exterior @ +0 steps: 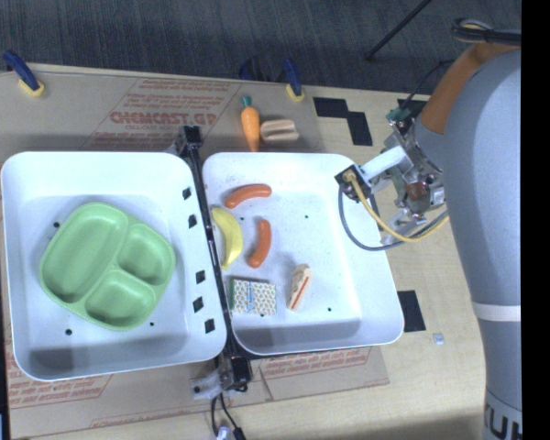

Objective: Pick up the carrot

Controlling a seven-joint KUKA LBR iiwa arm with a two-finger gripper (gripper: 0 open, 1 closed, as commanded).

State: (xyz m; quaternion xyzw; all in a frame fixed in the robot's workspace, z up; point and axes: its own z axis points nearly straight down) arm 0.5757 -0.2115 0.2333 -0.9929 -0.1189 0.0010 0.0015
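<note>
Carrot (249,126) lies on the cardboard behind the right bin (371,314), outside it, just beside a small bun-like piece (279,132). The gripper (412,193) hangs over that bin's right rim, well apart from the carrot; how its jaws stand cannot be told. Inside the right bin lie two sausages (247,193), a banana (226,235), a sandwich piece (298,287) and a patterned packet (253,297). The left bin (23,337) holds a green divided plate (107,265).
</note>
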